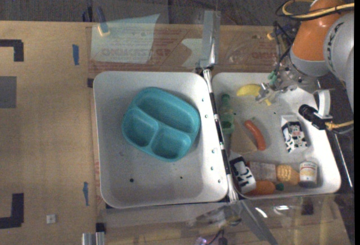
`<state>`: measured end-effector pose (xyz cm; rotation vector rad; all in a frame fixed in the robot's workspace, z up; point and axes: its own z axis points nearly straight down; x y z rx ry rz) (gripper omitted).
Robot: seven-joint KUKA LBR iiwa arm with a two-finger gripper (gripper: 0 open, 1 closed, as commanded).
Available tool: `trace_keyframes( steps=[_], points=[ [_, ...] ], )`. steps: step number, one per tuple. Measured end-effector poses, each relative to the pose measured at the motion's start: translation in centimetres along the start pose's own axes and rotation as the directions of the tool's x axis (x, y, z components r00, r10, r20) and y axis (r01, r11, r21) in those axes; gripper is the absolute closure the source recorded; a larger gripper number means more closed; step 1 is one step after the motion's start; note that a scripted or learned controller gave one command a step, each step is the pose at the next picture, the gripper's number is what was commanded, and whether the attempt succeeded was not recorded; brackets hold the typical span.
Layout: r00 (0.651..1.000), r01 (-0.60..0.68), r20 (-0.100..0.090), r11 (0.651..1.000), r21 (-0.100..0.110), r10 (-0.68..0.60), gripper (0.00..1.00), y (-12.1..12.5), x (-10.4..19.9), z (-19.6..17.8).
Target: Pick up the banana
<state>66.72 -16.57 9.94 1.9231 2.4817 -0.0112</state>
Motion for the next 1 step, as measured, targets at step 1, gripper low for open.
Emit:
trace_keyframes(
  steps=[1],
  points=[
    [0.999,-0.036,-0.004,0.999,-0.009,0.036,1.00,1.56,5.84,-8.42]
  ],
)
